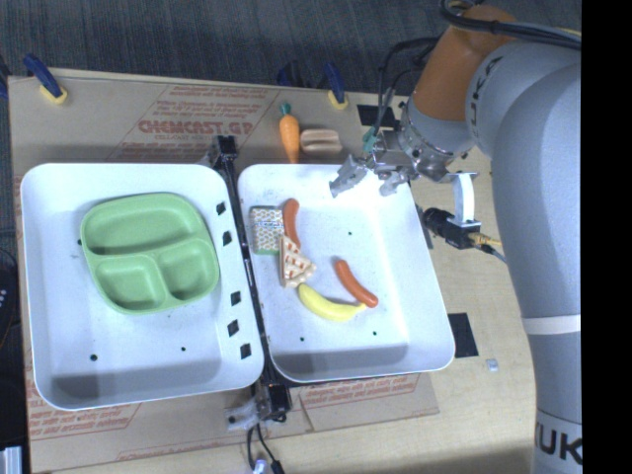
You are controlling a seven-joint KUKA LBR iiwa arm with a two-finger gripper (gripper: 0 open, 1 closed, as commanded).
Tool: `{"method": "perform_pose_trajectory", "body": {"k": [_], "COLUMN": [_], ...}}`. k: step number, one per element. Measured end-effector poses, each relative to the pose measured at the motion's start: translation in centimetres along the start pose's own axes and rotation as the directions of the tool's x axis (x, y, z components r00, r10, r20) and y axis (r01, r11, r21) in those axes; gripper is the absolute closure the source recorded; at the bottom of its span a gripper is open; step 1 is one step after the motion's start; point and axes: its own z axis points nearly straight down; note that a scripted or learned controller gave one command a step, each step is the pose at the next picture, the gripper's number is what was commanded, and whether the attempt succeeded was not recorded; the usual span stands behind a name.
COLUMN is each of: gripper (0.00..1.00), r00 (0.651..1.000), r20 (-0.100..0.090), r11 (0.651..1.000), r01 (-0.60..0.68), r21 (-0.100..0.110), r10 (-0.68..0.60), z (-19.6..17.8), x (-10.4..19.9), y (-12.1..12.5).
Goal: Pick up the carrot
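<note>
Grey and bulky, the arm (538, 215) was seen filling the right side of the frame, its orange band (449, 62) bent over the far right corner of the right bin (395, 334). Beneath it lay the bench (128, 131), covered by a sheet of printed brown cardboard, on which two shallow white bins were set side by side, their inner walls touching along a black clip strip. The left bin (49, 294) was occupied by a pale green divided plate (148, 250) with three compartments.

The gripper (370, 176) was held low over the far rim of the right bin, with its two pale fingers spread apart and nothing caught between them. A black cable was looped from the wrist over the bench to the right.

The carrot (288, 134), orange with a green top, was found outside both bins, lying on the cardboard just behind the right bin's far rim, to the left of the gripper. A small tan and pink bun-shaped toy (320, 143) was placed just beside it.

Within the right bin, a yellow banana (326, 304) was pictured near the middle, with an orange-red sausage (355, 282) just beside it. A second sausage (291, 220), a waffle-patterned wedge (293, 261) and a small speckled square block (267, 230) were grouped close together towards the bin's left wall.
</note>
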Motion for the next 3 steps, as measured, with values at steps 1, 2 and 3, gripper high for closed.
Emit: {"method": "perform_pose_trajectory", "body": {"k": [1,2,3], "gripper": [0.0,0.0,0.0], "r00": [0.959,1.0,0.999], "r20": [-0.001,0.0,0.001], "r11": [0.959,1.0,0.999], "r01": [-0.283,0.024,0.044], "r21": [0.003,-0.003,-0.003], "r10": [0.283,-0.024,-0.044], "z": [10.4,6.9,-4.1], "x": [-0.1,-3.1,-4.0], "y": [0.8,1.0,-7.6]}}
